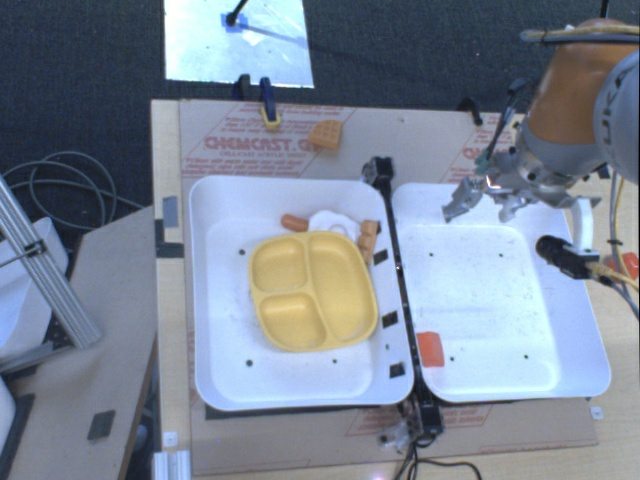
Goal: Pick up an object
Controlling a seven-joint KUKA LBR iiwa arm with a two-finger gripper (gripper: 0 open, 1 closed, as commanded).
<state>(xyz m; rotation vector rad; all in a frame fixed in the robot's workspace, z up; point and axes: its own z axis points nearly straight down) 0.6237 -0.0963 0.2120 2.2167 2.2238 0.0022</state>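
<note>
Over the far edge of the right bin point(560, 373), the gripper point(492, 200) hangs with its jaws spread and nothing between them, fingertips just above the white floor near that bin's far rim. Nearest of the loose pieces is a small orange-red block point(429, 348), lying by the right bin's near-left corner against the divider, well apart from the jaws. Across the divider, the left bin point(215, 363) carries a yellow sectioned plate point(310, 290) near its middle, with an orange sausage-shaped piece point(294, 223), a white item point(334, 224) and a small tan piece point(368, 236) crowded along the plate's far edge. A waffle-like square point(325, 134) sits on the bench beyond the bins. Closing where it hangs would likely catch only air, and reaching for the block risks the fingers striking the divider wall.
</note>
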